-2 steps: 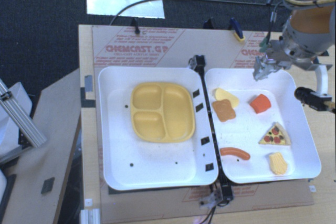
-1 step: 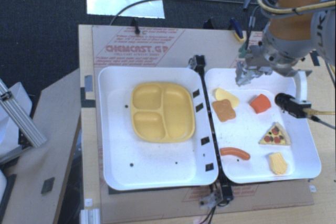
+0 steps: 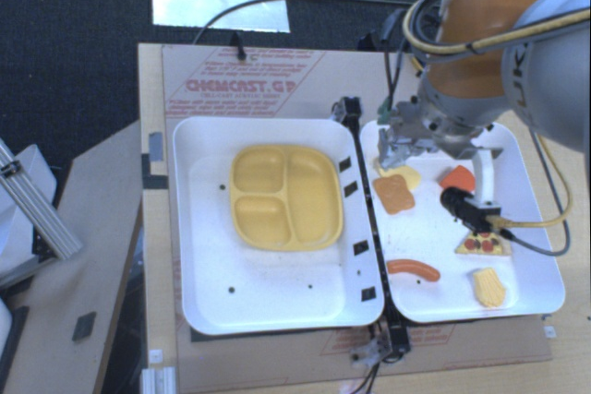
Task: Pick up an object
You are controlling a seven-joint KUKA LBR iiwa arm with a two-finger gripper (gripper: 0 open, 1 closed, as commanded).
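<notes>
My gripper hangs low over the far left part of the right bin. It is just above a pale yellow piece and a brown toast slice. Nothing is visibly held. Further right lies an orange-red piece, partly behind the arm's hardware. A pizza slice, a red sausage and a yellow chunk lie in the near half of that bin.
The left bin holds a yellow divided plate. A black divider with clips runs between the bins. A black fitting with a yellow cable hangs from the arm over the right bin's middle.
</notes>
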